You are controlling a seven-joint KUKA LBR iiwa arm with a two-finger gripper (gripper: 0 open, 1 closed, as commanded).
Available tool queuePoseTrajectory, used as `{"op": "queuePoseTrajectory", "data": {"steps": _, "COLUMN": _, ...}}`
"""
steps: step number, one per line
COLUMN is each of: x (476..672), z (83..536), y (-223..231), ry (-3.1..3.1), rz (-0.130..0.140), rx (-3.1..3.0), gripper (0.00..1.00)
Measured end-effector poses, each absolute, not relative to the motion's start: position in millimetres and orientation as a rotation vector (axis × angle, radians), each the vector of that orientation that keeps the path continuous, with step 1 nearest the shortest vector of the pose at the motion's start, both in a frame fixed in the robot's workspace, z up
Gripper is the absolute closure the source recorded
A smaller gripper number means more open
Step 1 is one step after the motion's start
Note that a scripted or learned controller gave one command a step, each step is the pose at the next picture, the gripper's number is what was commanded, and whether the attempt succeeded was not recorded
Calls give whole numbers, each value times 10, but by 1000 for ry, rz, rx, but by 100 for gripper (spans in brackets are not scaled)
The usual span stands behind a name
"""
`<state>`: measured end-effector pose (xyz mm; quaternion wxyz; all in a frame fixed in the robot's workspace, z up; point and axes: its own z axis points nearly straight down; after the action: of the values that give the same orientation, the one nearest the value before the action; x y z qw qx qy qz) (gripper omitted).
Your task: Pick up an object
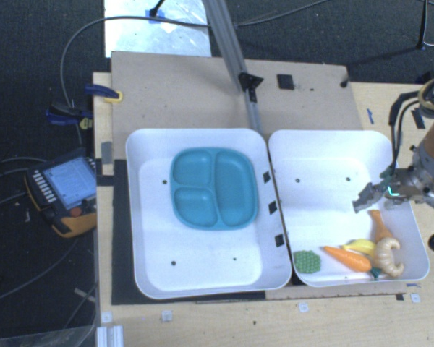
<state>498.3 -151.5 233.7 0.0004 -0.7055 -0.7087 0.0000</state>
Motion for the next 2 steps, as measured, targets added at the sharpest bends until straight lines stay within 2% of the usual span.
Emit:
{"op": "queuePoseTrajectory", "data": {"steps": 1, "x": 4988, "z": 2343, "y": -1516, "ry": -2227, "rz": -2, "rx": -2217, "gripper": 0}}
{"op": "queuePoseTrajectory", "data": {"steps": 2, "x": 5034, "z": 1813, "y": -1418, "ry": -2223, "rz": 2, "rx": -2216, "gripper": 0}}
